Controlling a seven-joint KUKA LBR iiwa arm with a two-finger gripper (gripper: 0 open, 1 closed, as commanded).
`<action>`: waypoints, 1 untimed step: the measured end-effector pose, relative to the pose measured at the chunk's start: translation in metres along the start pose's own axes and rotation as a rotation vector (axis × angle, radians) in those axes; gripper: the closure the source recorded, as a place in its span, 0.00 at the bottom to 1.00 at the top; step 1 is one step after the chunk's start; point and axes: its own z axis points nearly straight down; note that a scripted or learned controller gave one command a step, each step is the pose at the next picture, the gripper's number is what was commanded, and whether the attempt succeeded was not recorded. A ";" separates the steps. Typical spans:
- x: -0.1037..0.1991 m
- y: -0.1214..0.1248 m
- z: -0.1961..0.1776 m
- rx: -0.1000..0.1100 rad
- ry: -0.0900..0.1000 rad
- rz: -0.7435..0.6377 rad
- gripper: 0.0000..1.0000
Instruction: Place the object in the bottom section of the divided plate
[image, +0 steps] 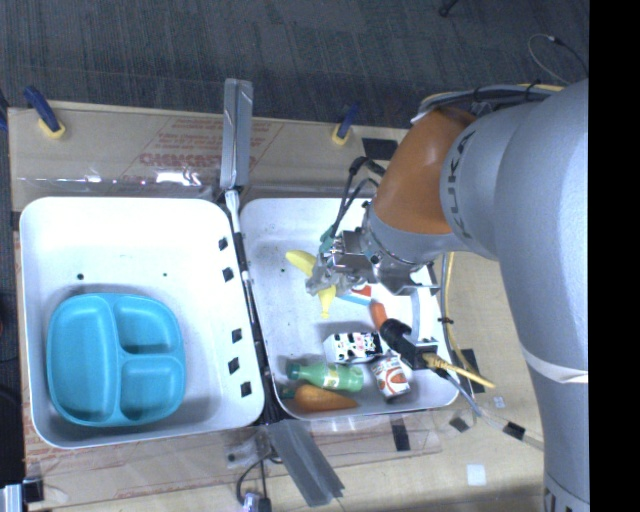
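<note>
You have one turquoise three-section plastic plate (116, 357) in the left white bin (120, 215). One green bottle (328, 377) and one orange carrot (322, 399) lie in the right bin (275, 300). You can't tell the gripper's (335, 272) state.

The divided plate (115, 358) is light blue, and both bins (60, 230) are white. The right bin holds a yellow banana (300, 262), a green bottle (328, 377), an orange carrot (322, 399) and a black-and-white spotted box (356, 346). The arm (520, 150) is grey with an orange band.

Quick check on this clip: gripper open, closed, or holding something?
Gripper: down in the right bin over the yellow banana; open, closed or holding cannot be told from this view.
</note>
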 end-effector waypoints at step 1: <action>0.088 -0.022 -0.009 0.004 0.001 -0.149 1.00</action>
